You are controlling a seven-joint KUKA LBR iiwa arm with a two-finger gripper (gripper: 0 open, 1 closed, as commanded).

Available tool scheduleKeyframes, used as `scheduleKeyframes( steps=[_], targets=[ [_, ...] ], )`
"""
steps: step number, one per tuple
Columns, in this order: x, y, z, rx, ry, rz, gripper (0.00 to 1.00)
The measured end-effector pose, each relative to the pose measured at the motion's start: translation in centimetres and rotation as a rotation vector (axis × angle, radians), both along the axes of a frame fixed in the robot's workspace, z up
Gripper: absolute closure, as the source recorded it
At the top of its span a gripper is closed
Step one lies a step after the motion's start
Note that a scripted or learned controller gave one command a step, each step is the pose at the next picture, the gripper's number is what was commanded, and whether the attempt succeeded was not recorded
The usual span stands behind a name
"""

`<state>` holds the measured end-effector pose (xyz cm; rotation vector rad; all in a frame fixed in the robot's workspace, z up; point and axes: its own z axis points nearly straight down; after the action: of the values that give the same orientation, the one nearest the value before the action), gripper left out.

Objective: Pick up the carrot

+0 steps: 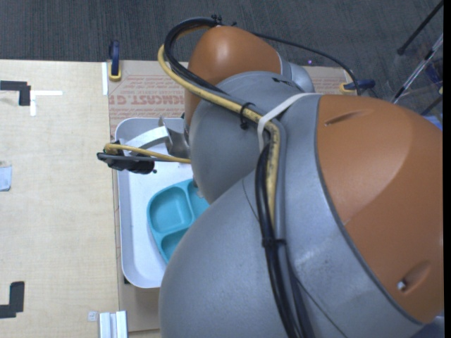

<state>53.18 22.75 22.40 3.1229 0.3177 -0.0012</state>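
The big grey arm (232, 153) reached in from the right and covered most of the view. It had a round orange part (225, 55) near the top and a much bigger orange part (380, 196) on the right. A tan hose (204, 94) and some black cables (271, 245) ran along the arm. A white strap (278, 115) tied them to it.

A white bin (137, 245) sat on the light wooden tabletop (56, 210), and the arm hung over most of it. Inside the bin lay a blue tray (173, 213) with little sections. The arm hid the tray's right side. A grey metal part (174, 138) stuck out from under the arm, over the top end of the bin. A black clip (127, 162) on the end of the tan hose hung just above the bin's left rim.

I could not tell where the carrot was. I could not tell if the fingers were open or closed, or if they had hold of anything.

Behind the bin lay a flat piece of cardboard (144, 90) with red letters on it. A small blue clamp (113, 53) sat at its left corner, and another blue clamp (361, 86) sat far to the right. Two black brackets (17, 90) (14, 298) were fixed near the left edge of the tabletop. Dark carpet floor (84, 13) ran along the top of the view.
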Motion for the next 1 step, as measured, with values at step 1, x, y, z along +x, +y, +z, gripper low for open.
scheduleKeyframes(
  steps=[1],
  targets=[
    [1.22,-6.25,-12.64,0.001,0.007,0.006,1.0]
  ],
)
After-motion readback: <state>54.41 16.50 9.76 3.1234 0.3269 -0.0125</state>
